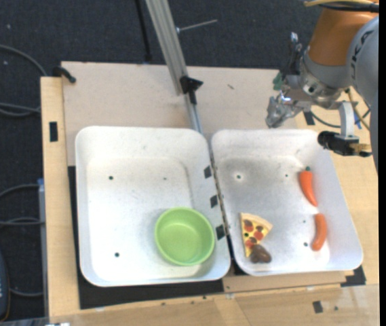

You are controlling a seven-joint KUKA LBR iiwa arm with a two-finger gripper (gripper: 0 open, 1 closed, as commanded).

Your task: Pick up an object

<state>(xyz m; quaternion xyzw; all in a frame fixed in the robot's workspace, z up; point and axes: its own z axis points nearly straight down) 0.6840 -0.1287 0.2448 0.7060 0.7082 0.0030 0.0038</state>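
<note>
- Well below and far to the left of your gripper [279,111], the green bowl [184,236] sits in the near corner of the left bin [98,148]; it is the farthest thing from the tool.
- Below the gripper and slightly left, a toy pizza slice [254,230] lies in the right bin [274,141] near the divider, with a small dark brown piece [260,254] touching its lower end.
- You can see the gripper hanging over the bench just beyond the right bin's far rim, carrying nothing; whether its fingers are spread or pressed together you cannot tell from this angle.
- Below and a little right of the gripper lies a toy carrot [308,187], the nearest candidate, and farther down a toy sausage [319,231], both along the bin's right wall.
- You are at the approach step, by my reading: nothing is picked yet. Next, bring the tool over the carrot, line the fingers across its narrow width, and descend, minding the wall beside it.
</note>
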